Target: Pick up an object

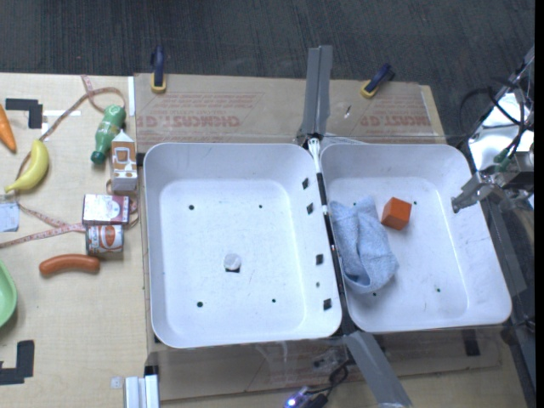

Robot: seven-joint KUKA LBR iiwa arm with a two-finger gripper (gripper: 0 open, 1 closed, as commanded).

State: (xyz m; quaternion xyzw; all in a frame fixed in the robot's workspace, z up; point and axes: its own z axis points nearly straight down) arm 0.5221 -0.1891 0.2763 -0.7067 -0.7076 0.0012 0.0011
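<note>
My fingers (466,201) hang at the right bin's (476,300) 3 o'clock rim; whether they are spread I cannot tell. Inside it, an orange block (396,212) sits at 1 o'clock of a crumpled blue cloth (363,245).

Bench (68,330) bearing two white bins (161,253)

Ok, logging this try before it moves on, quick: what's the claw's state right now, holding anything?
Claw: at the right bin's right rim, open or shut cannot be told; nothing seen in it. Orange block and blue cloth lie in the bin.
</note>
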